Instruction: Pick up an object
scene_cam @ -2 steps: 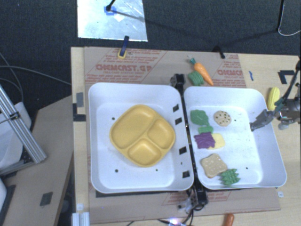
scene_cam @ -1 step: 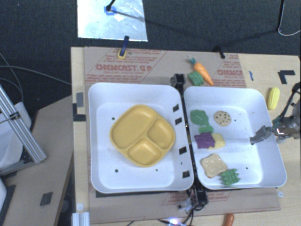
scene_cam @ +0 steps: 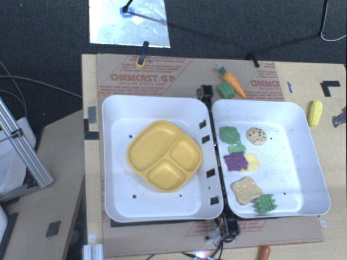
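- Toy food lies clustered in the right bin: a speckled cookie, a leafy green piece, a purple frilled piece touching a yellow chip, a toast slice and a ridged green piece.
- My claw pokes in at the right edge, well apart from them; whether it is apart or together I cannot tell.
- Risk, I judge: the flat, smooth plastic shapes sit close together, so I may nudge neighbours or slide off thin edges.
- The left bin bears a glossy yellow divided plate.

Even bright light, slight blur, foil glare.
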### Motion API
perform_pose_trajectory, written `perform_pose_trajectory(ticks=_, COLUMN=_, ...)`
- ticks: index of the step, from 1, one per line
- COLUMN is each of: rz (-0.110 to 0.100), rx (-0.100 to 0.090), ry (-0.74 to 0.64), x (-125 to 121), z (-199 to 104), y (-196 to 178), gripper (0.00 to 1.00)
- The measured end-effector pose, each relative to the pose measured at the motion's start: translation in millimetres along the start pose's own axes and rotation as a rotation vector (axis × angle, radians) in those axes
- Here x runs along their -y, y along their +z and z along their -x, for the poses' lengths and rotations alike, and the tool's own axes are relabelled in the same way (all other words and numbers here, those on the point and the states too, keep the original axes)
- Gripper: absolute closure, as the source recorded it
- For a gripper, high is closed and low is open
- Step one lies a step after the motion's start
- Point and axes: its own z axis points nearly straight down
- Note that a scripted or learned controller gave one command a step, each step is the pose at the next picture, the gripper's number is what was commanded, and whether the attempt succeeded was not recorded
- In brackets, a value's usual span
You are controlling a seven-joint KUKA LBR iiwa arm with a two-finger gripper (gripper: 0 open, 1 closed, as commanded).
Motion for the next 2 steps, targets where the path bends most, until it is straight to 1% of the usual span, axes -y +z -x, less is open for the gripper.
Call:
perform_pose_trajectory(ticks=1, rz=-0.002, rx=-0.002, ry=-0.003, x=-18.8, z=-27.5, y=-121.8, gripper=0.0)
perform_pose_trajectory(ticks=2, rz=-0.012, rx=-0.004, ry=-0.002, x=-18.4, z=-26.0, y=-125.4, gripper=1.0)
